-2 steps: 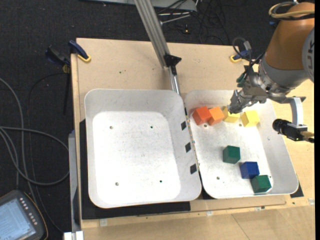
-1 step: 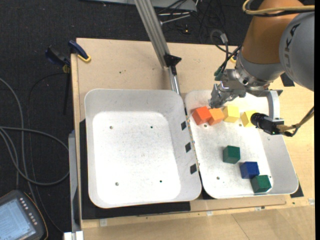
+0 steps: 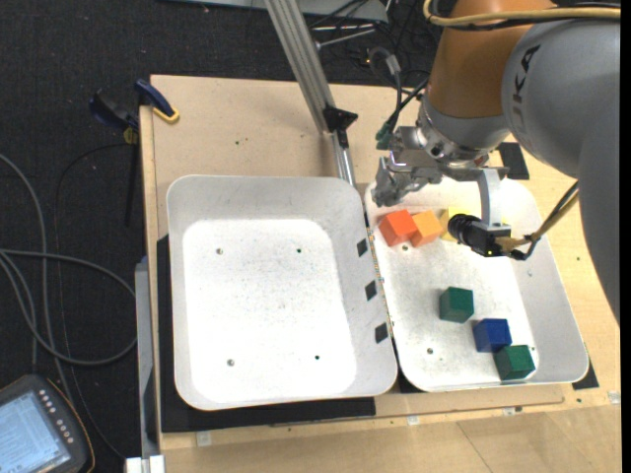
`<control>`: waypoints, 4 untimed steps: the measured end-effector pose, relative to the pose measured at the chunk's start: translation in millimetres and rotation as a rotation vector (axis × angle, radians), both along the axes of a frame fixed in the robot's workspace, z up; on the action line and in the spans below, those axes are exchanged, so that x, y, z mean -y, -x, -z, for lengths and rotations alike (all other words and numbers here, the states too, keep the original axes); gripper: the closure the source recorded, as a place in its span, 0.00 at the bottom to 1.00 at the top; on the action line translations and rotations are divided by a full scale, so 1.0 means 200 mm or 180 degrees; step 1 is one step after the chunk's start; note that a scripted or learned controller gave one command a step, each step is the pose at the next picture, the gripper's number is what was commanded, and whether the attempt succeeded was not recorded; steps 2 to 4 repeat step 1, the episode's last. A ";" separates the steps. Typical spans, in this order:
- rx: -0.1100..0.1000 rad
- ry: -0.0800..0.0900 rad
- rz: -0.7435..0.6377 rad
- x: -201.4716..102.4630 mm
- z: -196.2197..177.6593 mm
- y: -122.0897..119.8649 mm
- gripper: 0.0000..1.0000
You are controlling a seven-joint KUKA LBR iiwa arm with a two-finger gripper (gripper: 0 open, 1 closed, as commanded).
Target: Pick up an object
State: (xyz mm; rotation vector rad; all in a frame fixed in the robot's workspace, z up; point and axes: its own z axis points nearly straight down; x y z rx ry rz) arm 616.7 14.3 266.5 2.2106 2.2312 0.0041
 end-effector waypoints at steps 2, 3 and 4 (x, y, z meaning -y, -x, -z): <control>0.0000 0.0001 0.0003 -0.28 0.04 -0.10 1.00; 0.0000 0.0001 0.0003 -0.28 0.04 -0.10 1.00; 0.0000 0.0001 0.0003 -0.28 0.04 -0.10 1.00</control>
